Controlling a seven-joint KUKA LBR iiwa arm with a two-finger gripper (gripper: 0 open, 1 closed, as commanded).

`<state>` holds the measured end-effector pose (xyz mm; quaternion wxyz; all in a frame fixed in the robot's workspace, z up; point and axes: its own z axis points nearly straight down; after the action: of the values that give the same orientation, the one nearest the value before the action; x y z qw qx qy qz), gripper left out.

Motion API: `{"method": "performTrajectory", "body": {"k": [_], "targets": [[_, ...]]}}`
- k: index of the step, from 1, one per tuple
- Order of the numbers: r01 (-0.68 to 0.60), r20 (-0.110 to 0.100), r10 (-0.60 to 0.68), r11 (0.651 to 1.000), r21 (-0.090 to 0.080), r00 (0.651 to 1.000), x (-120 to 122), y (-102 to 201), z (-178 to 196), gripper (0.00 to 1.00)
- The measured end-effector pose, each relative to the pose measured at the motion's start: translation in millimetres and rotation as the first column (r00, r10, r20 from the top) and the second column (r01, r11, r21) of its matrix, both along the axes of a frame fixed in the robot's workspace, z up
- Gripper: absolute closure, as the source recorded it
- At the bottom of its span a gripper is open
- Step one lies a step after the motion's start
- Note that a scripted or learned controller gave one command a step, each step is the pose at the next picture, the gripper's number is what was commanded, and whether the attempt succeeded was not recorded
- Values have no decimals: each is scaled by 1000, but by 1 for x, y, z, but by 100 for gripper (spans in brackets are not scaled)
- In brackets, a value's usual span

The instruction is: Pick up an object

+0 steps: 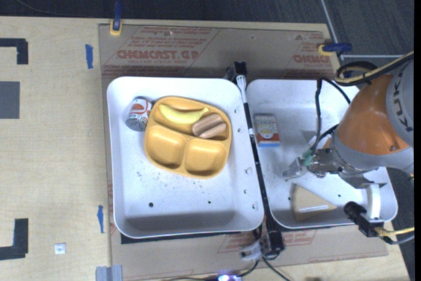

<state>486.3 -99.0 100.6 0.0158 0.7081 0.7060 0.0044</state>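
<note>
Two shallow white bins sit side by side on a brown board on the bench. The left bin [125, 201] holds a yellow compartment tray [187, 136] with three sections — a banana [179, 115] and a hot dog [210, 126] lie together in its upper section, while the two lower sections show bare yellow. A small can [137, 114] lies on its side just beside the tray's upper left corner, touching or nearly touching its rim. In the right bin [289, 92], a small carton with an orange lower half [266, 129] rests near the upper left, and a tan wedge-shaped block [314, 202] lies along the lower edge. The grey arm with its orange band [371, 122] reaches in from the right, and the gripper [297, 169] hangs low over the middle of the right bin, above the wedge and well apart from the carton. I cannot tell how its tips are set, and nothing is visibly caught in it.
</note>
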Motion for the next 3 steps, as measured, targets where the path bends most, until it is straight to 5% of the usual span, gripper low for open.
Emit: {"method": "performTrajectory", "body": {"k": [2, 3], "targets": [[-5, -18, 6, 1000, 18, 1000, -3, 1, -11, 0], [2, -6, -2, 1000, 2, 1000, -2, -6, 0, 100]]}}
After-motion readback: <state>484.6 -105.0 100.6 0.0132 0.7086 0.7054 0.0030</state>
